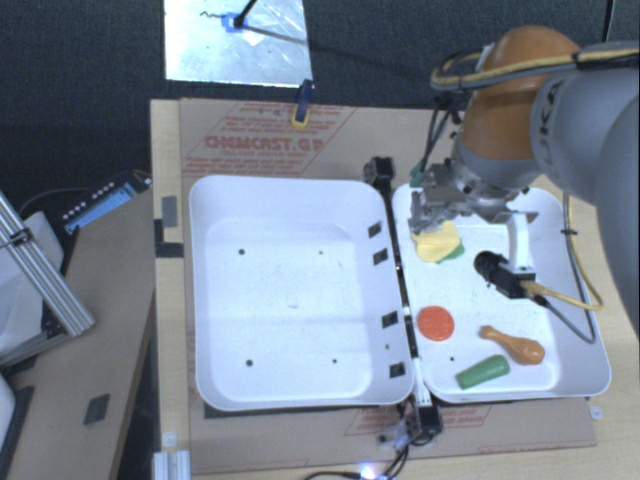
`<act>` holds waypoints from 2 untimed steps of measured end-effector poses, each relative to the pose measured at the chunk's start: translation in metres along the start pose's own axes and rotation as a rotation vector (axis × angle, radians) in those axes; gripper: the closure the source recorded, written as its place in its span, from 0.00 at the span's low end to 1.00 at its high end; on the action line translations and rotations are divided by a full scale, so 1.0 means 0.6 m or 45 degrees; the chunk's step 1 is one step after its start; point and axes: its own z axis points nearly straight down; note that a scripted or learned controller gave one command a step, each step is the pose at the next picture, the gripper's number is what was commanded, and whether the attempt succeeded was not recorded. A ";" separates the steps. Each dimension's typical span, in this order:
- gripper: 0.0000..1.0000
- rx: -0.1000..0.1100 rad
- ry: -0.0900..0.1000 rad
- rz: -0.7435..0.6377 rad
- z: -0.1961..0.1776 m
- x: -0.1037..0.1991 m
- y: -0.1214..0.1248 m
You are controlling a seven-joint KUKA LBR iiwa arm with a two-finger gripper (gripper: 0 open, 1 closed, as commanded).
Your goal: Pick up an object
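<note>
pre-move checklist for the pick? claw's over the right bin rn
1. Claw above a target: ok, it sits at the yellow object in the right bin.
2. Yellow object held: cannot tell, the arm hides the contact.
3. Neighbours apart from target: not ok, a green piece pokes out from under the yellow object.
4. Red disc, orange gourd-shaped object and green cylinder away from the claw: ok.
5. Left bin wall apart from the claw: ok.
</note>
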 end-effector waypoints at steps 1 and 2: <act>1.00 -0.017 -0.003 0.007 -0.223 -0.034 -0.044; 1.00 -0.013 -0.005 0.017 -0.391 -0.133 -0.122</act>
